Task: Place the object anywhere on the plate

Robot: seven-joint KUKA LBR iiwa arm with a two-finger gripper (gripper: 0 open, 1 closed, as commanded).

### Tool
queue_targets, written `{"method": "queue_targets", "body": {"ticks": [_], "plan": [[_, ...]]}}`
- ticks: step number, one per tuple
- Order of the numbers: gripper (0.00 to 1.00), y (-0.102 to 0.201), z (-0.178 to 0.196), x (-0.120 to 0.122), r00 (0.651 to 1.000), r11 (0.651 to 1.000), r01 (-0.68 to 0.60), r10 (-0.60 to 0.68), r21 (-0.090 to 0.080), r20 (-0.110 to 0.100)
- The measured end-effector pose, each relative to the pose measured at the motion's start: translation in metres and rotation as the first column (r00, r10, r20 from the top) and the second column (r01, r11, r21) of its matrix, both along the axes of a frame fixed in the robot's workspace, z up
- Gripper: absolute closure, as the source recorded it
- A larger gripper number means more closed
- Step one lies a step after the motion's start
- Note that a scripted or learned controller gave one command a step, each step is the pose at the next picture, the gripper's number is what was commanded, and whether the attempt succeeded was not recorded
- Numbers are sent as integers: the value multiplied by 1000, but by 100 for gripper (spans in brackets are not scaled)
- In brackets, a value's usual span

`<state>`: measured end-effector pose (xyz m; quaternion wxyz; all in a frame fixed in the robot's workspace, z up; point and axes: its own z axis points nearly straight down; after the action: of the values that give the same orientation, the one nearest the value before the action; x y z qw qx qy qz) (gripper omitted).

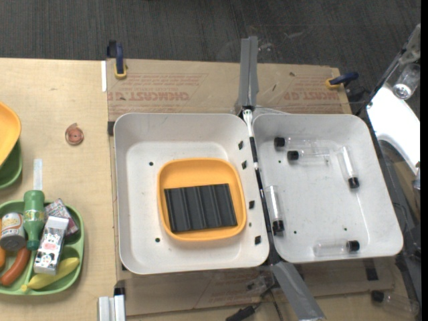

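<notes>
We see a dark grey ribbed rectangular block (200,207) lying flat at the centre of the square orange plastic plate (200,166) in the left white bin (134,179); at three o'clock, the right white bin (374,192) holds clear tubes (311,155).

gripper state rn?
Gripper: cannot be told. The dark ridged rectangular object already lies on the square orange plate in the left shallow white bin.
</notes>
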<state>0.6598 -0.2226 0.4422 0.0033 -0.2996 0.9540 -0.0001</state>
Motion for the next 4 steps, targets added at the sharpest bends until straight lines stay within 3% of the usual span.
{"method": "queue_targets", "body": {"ticks": [1,2,3,4], "plan": [[0,0,0,0,1000,1000,-1,1,0,0],[0,1,-100,-6,959,959,-282,282,0,-2],[100,1,-91,-5,961,961,-278,278,2,4],[100,1,-12,0,851,851,-525,525,-2,0]]}}
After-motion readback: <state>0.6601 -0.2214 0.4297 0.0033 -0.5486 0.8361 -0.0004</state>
